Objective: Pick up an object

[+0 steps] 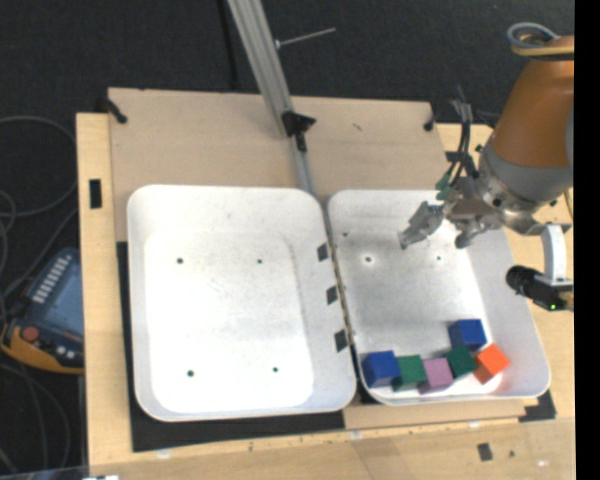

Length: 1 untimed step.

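Well apart: fingers, blue cube.

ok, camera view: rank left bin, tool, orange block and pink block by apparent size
1. left bin
2. tool
3. orange block and pink block: look alike, and both are tilted and crowded, so no ranking between them.

- The scene was evenly and brightly lit from above, with no strong single source.
- The two white bins were nearly washed out, their surfaces showing little texture.
- Shadows were soft and faint, lying close under the bin rims.
- The floor around the bench was dark.
- The picture was slightly soft and grainy throughout.
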Tool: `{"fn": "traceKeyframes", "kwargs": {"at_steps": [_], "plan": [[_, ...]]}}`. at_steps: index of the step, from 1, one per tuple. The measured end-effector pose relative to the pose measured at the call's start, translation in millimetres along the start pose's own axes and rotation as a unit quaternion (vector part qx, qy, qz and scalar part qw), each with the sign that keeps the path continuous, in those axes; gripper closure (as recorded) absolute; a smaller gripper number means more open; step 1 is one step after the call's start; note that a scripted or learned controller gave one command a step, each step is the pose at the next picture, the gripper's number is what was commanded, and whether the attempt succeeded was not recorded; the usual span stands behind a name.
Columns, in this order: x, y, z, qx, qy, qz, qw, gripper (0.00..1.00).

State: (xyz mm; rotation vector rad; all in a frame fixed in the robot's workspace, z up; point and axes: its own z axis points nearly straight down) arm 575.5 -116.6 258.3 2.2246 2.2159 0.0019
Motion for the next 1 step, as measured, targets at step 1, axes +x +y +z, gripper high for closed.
{"fn": "traceKeyframes", "kwargs": {"at_steps": [1], "plan": [[-41.1,41.4,6.6,-0.001,-0.001,-0.002,1.0000,0.00]]}}
